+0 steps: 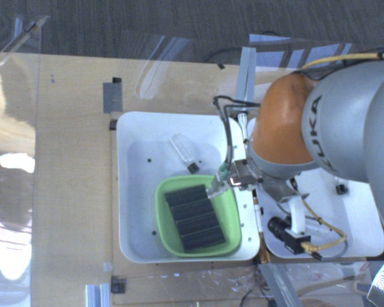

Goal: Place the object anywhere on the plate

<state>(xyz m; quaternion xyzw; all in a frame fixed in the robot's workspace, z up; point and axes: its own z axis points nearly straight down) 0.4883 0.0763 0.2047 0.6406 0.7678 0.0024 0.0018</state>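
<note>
A green plate (230, 217) lies in the front of the left bin (131, 190). On the plate rests a black ridged rectangular object (193, 217), set at a slant. My gripper (218, 184) hangs over the plate's far right rim, right at the black object's upper right corner. The orange wrist band and grey arm cover much of it from above. I cannot tell whether the gripper touches the black object.
A clear bulb-like item (182, 148) with a dark base lies in the left bin behind the plate. The right bin (365, 235) holds a small dark piece (340, 188). Cables and a black connector (283, 229) hang from the arm over the divide between the bins.
</note>
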